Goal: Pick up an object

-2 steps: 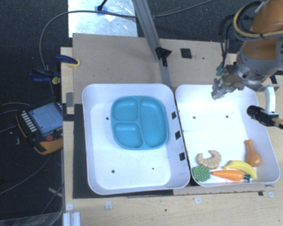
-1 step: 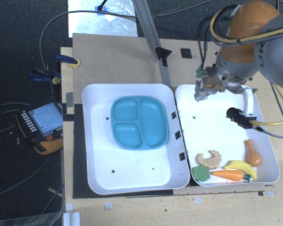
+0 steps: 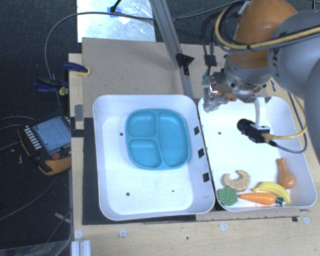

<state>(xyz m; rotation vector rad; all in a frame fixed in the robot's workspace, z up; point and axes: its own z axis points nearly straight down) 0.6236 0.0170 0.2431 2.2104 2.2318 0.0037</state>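
2 white bins side by side on the worktop (image 3: 122, 52). Left bin (image 3: 109, 193) holds a blue 3-compartment tray (image 3: 157, 139), lying flat. Right bin (image 3: 224, 153) has the food toys bunched along its near edge: croissant (image 3: 236, 180), green piece (image 3: 227, 197) at the near-left corner, carrot (image 3: 257, 198), banana (image 3: 273, 190), drumstick (image 3: 285, 175) toward the right wall. Arm (image 3: 293, 36) enters from the right; jaws (image 3: 212, 101) hang over the right bin's far-left corner, well apart from the toys. Opening: cannot tell; nothing seen in them. Handheld device (image 3: 48, 137) and cables on the dark floor, left.
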